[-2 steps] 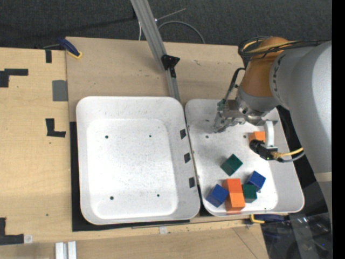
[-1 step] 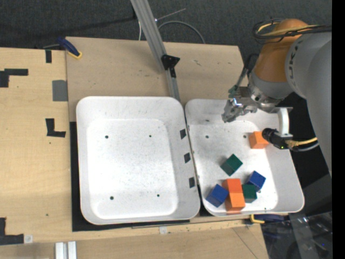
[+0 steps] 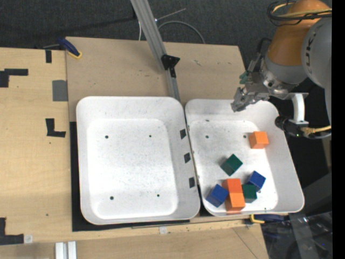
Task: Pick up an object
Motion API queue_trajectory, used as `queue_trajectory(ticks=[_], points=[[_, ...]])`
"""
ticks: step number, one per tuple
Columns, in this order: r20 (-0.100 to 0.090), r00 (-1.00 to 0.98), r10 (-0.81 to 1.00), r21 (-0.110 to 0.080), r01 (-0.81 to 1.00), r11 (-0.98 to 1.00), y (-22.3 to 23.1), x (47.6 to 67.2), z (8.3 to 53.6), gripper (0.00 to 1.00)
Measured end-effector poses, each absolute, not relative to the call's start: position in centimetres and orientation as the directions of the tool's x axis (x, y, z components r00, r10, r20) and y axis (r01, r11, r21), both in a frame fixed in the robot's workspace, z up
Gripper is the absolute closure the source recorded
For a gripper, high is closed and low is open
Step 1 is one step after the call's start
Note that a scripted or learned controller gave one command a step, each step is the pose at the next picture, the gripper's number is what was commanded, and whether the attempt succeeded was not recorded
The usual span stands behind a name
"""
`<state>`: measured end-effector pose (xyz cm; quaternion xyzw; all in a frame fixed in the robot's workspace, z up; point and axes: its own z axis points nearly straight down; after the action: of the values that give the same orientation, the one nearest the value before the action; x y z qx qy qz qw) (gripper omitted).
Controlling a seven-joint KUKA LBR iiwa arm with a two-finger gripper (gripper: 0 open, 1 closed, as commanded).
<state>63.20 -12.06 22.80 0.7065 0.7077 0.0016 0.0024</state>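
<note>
My gripper (image 3: 241, 104) hangs over the far edge of the right bin (image 3: 207, 112), with nothing visible between its fingers. Inside that bin lie several blocks. An orange block (image 3: 259, 139) sits alone near the right wall. A dark green block (image 3: 232, 164) lies in the middle. At the near end a cluster holds a blue block (image 3: 217, 194), an orange block (image 3: 234, 192), a green block (image 3: 249, 192) and another blue block (image 3: 257, 179). All the blocks lie well below and in front of the gripper.
The left bin (image 3: 129, 158) stands beside the right one. A slanted metal pole (image 3: 153, 34) runs down from the top to the gap between the bins. The arm's orange band (image 3: 294, 34) looms at the upper right.
</note>
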Motion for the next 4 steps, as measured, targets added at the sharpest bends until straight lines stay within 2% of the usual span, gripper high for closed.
queue_trajectory(ticks=[1, 2, 4], points=[[-0.001, -0.002, 1.0, 0.005, 1.0, 0.002, -12.0, 63.3, 27.5, 1.0], [0.0, -0.004, 1.0, -0.002, 1.0, 0.004, -7.8, 63.1, 26.5, 1.0], [0.002, -0.006, 1.0, -0.002, 1.0, 0.006, 2.2, 61.7, 26.6, 1.0]])
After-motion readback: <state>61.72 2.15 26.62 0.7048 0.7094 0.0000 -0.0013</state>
